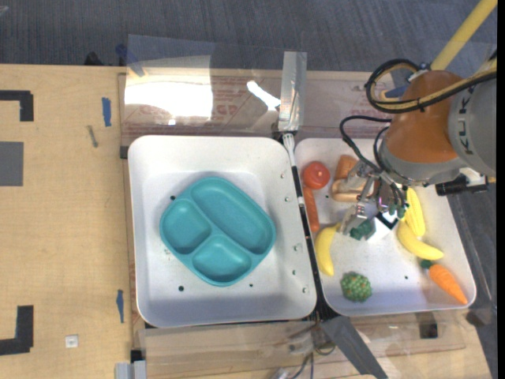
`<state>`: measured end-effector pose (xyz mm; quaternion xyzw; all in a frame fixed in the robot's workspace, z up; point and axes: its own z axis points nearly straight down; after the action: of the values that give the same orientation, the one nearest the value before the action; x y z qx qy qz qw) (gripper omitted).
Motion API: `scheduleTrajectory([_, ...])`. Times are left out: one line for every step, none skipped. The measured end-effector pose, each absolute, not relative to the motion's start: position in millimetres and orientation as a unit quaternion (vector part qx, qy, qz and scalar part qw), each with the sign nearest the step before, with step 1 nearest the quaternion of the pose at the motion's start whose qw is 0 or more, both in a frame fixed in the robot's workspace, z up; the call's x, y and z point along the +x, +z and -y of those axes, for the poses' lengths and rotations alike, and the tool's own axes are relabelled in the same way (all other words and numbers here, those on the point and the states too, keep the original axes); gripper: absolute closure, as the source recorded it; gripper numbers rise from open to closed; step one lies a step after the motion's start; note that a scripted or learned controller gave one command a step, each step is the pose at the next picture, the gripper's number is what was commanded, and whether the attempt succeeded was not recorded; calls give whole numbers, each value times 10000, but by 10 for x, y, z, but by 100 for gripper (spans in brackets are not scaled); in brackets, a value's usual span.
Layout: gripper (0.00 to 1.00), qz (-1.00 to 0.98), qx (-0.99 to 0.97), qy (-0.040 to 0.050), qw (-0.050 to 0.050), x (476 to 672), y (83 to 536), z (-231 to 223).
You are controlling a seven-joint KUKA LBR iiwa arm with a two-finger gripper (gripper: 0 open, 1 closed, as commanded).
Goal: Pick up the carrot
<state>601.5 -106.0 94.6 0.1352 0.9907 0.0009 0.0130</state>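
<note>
White bins sit side by side on your tan wooden bench [55, 235], grey carpet beyond. Carrot [447, 282] lies in the right bin [394, 300], near-right corner, apart from the gripper [364, 212]; can't tell its finger state.

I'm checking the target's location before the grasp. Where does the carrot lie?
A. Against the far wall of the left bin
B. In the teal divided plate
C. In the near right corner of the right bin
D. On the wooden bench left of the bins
C: the carrot lies in the right bin's near right corner, just past the bananas, apart from the hand.
</note>
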Motion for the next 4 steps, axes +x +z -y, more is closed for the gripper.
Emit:
scheduleTrajectory([0,-9685,2487,15,-110,6456,944,1104])
scheduleTrajectory([0,-9470,3212,22,110,5810,947,1164])
scheduleTrajectory([0,-8920,4519,32,116,6169,941,1033])
scheduleTrajectory([0,-7684,6400,38,40,6452,945,1090])
